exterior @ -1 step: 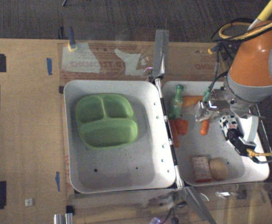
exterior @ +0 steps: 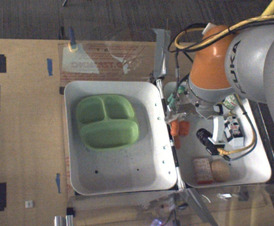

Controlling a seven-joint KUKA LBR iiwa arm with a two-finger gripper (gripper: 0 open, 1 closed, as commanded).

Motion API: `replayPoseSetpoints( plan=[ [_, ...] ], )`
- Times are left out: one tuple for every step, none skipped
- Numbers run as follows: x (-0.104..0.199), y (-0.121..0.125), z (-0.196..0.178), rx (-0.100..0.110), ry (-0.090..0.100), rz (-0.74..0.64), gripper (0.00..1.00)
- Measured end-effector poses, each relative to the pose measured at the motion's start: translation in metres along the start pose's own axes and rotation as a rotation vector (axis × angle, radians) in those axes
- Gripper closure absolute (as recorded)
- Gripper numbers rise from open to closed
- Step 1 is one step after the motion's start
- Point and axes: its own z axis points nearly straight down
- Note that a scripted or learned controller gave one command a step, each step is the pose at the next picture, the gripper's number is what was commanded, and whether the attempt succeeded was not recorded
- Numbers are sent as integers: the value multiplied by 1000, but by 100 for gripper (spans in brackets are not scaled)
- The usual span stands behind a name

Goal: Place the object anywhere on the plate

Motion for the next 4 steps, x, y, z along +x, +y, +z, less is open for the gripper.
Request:
replayPoseSetpoints(
  plan=[
    [56, 38, -10, -4, -2, 29, 100],
    [101, 55, -25, -5, -3, 40, 100],
    [101, 55, -25, -4, -3, 40, 0],
    [124, 63, -95, -4, -3, 150, 0]
  ],
)
